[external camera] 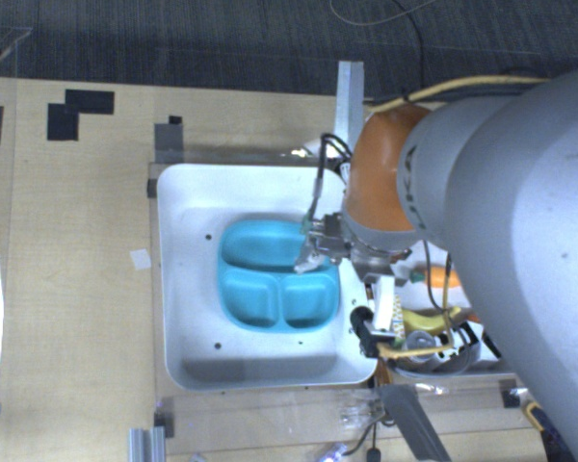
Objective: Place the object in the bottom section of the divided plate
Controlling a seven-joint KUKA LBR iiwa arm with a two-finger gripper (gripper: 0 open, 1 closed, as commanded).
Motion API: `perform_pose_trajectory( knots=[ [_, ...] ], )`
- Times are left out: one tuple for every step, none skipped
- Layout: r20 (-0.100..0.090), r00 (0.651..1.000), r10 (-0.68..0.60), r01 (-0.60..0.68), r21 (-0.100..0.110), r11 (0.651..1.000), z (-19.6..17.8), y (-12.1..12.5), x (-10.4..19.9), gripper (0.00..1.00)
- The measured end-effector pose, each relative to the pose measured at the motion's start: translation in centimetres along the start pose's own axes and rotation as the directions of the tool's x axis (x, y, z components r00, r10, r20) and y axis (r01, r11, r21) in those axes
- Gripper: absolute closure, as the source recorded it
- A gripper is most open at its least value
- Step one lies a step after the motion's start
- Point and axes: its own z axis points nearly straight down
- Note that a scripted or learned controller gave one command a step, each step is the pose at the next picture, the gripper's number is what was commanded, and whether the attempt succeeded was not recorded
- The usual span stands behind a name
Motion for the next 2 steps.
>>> perform_pose_trajectory(
  knots=[
    [0.008,1.0,-0.002,0.002,-0.012,1.0,-0.1,2.3,0.9,0.0],
    [-0.022,0.999,-0.046,0.046,0.014,0.999,-6.7,-0.7,7.3,0.0]
  ],
)
